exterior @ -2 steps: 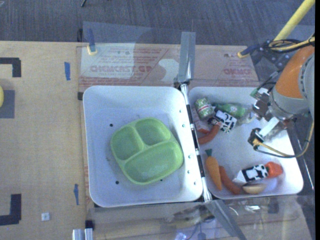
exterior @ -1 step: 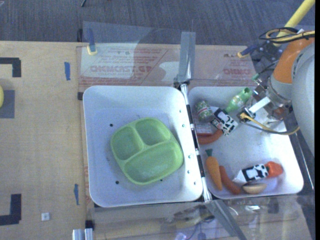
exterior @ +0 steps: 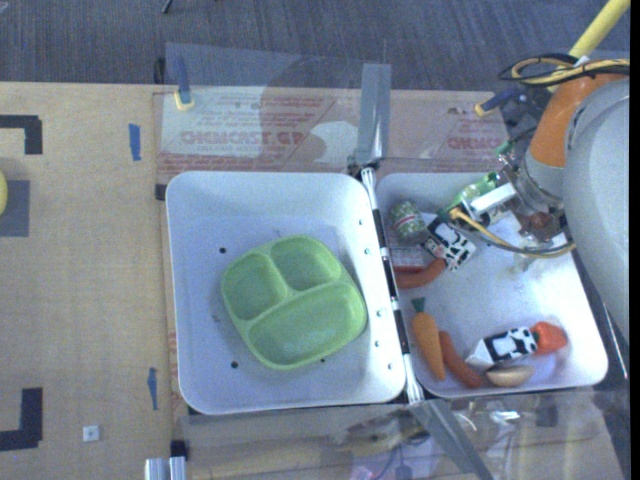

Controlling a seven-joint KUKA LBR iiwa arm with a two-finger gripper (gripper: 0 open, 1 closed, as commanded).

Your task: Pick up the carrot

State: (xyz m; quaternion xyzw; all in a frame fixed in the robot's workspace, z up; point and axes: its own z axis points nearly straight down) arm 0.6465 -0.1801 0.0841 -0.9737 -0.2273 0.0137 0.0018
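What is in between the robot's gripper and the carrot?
In the camera view, a reddish-orange sausage-shaped toy lies just below the gripper, and past it bare white bin floor reaches down to the carrot.

The grey arm with its orange band (exterior: 556, 133) is cut off by the right edge. Its black-and-white gripper (exterior: 450, 243) overlaps a reddish-orange curved item (exterior: 420, 275), hiding that item's right end; the finger positions are too small to tell. The yellow object (exterior: 2, 196) on the tan surface (exterior: 80, 298) is cut by the left edge. The yellow pole (exterior: 600, 23) runs out at the upper right corner. The small green patterned item (exterior: 405, 218) is too blurred to identify.
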